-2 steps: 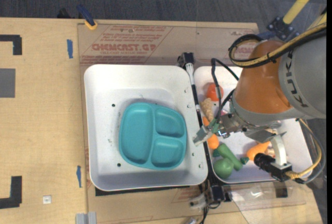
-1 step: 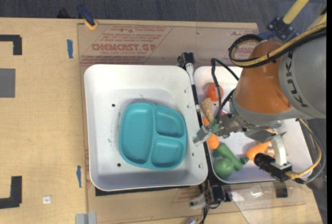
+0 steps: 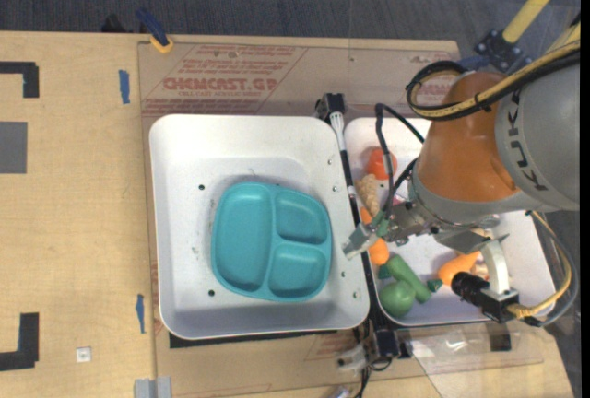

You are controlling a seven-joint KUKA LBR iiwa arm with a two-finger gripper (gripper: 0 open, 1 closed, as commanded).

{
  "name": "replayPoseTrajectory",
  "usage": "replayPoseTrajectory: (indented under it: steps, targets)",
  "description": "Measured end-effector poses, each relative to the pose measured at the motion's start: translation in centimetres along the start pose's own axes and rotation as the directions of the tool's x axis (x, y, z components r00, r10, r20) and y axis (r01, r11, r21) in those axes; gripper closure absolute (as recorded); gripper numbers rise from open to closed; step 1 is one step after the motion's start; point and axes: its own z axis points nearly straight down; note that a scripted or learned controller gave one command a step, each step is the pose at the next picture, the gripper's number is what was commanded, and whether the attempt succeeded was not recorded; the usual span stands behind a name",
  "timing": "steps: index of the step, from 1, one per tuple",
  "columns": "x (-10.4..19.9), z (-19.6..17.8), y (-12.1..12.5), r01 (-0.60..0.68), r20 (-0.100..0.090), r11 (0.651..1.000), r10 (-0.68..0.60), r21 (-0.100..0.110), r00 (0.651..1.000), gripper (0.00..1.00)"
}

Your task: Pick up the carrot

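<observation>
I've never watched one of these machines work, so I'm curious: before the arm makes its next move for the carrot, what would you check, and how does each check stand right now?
1. Gripper is over the right bin, where the toy food lies: ok.
2. An orange piece, probably the carrot, sits right at the fingertips: ok.
3. Carrot actually between the fingers: cannot tell; the arm blocks much of the bin.
4. Neighbours clear of the grasp: not ok; a green toy vegetable lies just beside it.
5. Other orange pieces could be mistaken for it: not ok; one lies toward the back, another nearer the front.
6. Teal divided plate in the left bin is out of the way: ok.
</observation>
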Motion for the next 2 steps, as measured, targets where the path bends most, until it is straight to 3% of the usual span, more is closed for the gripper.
replayPoseTrajectory:
  steps: [2]
  targets:
    - [0.0, 0.0, 0.0, 0.0, 0.0, 1.0, 0.0, 0.0, 1.0, 0.0]
